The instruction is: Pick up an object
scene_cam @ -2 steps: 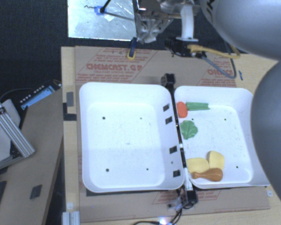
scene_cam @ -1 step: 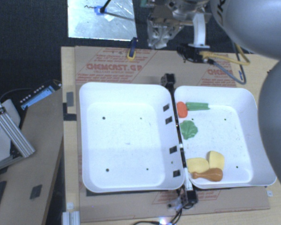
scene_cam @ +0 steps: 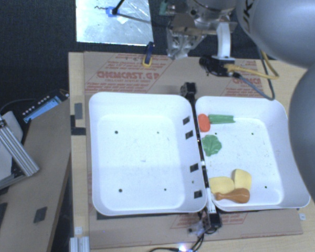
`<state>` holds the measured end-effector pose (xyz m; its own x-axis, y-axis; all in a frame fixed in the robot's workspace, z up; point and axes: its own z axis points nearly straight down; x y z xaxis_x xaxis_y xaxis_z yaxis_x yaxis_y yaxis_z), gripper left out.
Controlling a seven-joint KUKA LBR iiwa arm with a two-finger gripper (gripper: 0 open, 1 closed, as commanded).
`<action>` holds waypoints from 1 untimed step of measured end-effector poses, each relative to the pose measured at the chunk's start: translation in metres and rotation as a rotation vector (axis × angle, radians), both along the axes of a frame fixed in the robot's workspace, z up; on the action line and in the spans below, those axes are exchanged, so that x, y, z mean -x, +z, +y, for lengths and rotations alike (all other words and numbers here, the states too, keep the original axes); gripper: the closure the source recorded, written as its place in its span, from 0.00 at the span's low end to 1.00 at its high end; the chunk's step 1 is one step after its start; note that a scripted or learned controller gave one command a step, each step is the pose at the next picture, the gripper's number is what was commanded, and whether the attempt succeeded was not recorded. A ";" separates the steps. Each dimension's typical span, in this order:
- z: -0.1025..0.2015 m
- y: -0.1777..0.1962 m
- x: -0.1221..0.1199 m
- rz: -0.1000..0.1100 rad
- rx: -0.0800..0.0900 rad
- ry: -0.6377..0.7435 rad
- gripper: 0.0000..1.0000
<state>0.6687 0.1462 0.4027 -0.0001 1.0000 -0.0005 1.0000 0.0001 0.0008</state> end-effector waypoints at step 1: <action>0.001 -0.023 0.000 0.000 0.000 0.001 1.00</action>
